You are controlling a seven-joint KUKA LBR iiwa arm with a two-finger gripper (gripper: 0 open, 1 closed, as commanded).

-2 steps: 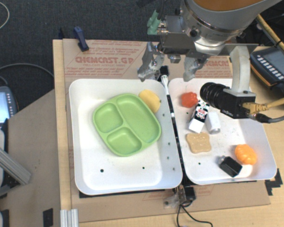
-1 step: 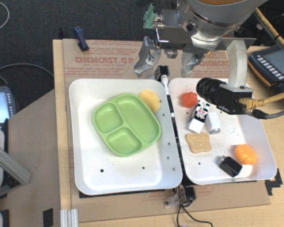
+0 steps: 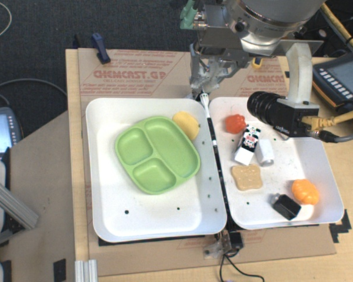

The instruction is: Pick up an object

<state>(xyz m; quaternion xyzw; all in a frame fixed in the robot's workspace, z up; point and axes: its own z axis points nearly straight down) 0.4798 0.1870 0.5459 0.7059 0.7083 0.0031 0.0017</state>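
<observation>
Red, rounded and small, one toy lies near the far edge of the right bin. Just in front of it, a black-and-white carton leans against a pale cylinder. A tan slice lies flat just nearer the camera. Toward the near right corner an orange lump sits just beside a black block.

In the left bin, a green plate with three compartments lies flat. A yellow lump touches its far right rim, close to the wall between the bins.

The gripper hangs over the far end of that shared wall, above both bins' inner corners and apart from every object. Whether it is open or closed I cannot tell, and nothing is seen held in it.

A black barrel juts over the right bin's far edge, near the red toy. The bins rest on a brown lettered sheet on the desk, and a blue clip sits at its far left corner.
</observation>
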